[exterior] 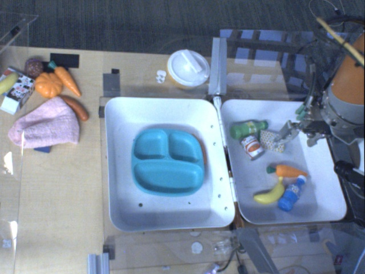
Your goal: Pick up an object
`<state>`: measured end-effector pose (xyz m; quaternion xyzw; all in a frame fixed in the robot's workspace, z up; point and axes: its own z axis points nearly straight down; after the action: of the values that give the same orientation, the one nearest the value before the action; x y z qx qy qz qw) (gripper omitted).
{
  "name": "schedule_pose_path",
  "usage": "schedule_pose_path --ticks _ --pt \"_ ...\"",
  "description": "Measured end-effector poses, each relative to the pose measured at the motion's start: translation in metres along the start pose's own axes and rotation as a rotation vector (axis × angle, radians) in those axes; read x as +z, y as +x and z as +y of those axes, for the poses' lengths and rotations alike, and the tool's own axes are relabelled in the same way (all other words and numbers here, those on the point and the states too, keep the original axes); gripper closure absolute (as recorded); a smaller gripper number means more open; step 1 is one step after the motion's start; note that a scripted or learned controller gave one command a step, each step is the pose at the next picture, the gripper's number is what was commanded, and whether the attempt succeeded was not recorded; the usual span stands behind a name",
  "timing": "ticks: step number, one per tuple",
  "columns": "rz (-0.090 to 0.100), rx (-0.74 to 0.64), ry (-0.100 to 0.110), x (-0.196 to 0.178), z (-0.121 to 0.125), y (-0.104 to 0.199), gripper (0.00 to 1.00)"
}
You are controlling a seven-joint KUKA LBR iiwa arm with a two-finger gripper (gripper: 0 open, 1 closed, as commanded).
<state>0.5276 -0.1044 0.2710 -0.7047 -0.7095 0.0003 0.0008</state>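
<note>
Reaching Over the Right Bin

Hovering at the right bin's [336, 210] upper edge, the gripper [288, 133] spreads slightly, holding nothing — apparently lined up over the patterned pouch [272, 140]; green bottle [248, 129], can [252, 147], carrot [288, 170], banana [269, 194] lie nearby — loose, graspable.

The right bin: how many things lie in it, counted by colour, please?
Green: 1, a bottle
Red and white: 1, a can
Patterned grey: 1, a small packet
Orange: 1, a carrot
Yellow: 1, a banana
Blue: 1, a bottle
Total: 6 in the right bin
</note>
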Motion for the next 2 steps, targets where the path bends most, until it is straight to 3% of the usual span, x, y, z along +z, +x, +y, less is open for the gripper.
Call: schedule_pose_path --ticks 1,2 --pt "0.001 0.095 0.002 0.166 -0.030 0.002 0.00" --pt "-0.003 -0.040 -0.016 0.181 -0.035 -0.056 0.00"
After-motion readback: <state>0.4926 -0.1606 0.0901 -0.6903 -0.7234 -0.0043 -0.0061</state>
